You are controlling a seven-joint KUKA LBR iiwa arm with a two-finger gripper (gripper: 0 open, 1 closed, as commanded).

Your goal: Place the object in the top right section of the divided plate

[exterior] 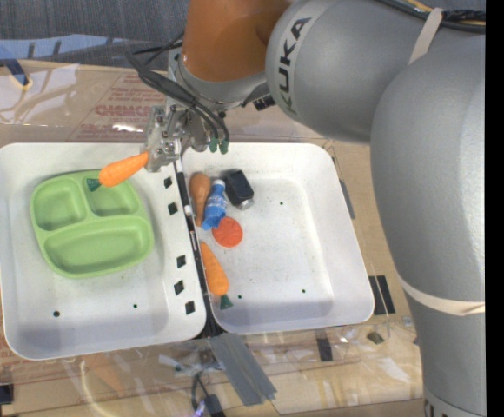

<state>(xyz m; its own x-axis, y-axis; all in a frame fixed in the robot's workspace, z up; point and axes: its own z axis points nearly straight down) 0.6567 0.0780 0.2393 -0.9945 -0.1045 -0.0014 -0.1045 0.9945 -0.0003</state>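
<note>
Carrot [123, 169] hangs pinched at its thick end between the jaws of the gripper [159, 153], its tip pointing to nine o'clock over the top right section of the green divided plate [91, 254]. It looks like a light, stiff plastic toy, smooth and tapering, so it might slip; the thick end gives the surest hold.

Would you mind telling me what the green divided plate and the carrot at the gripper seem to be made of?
The divided plate looks like moulded plastic, matte with a soft sheen: uniform green, rounded rims. The carrot held in the gripper appears to be a plastic or rubber toy, smooth and evenly orange; which one is unclear.
</note>
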